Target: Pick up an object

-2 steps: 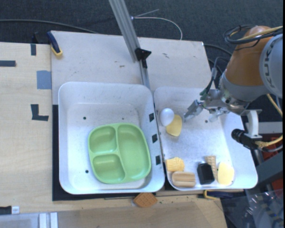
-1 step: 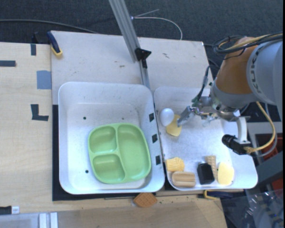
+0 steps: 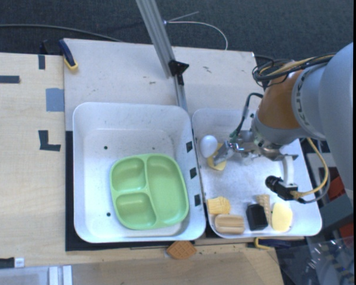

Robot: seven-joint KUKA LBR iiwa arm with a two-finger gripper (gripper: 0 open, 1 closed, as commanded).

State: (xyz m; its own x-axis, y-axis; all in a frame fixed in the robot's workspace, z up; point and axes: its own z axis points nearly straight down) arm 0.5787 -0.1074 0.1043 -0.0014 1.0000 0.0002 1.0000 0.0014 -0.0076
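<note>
Right white bin, gripper low over a small yellow piece, beside a pale egg-like ball, jaws' state unclear.

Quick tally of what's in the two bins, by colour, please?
Green: 1, divided plate in the left bin
Yellow or tan: 5 in the right bin
Black: 1, block
White: 1, egg-like ball
Total: 8

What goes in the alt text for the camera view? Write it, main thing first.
A grey robot arm reaches into the right bin, its gripper low beside a white egg-shaped item. The left bin holds a green divided plate.
</note>
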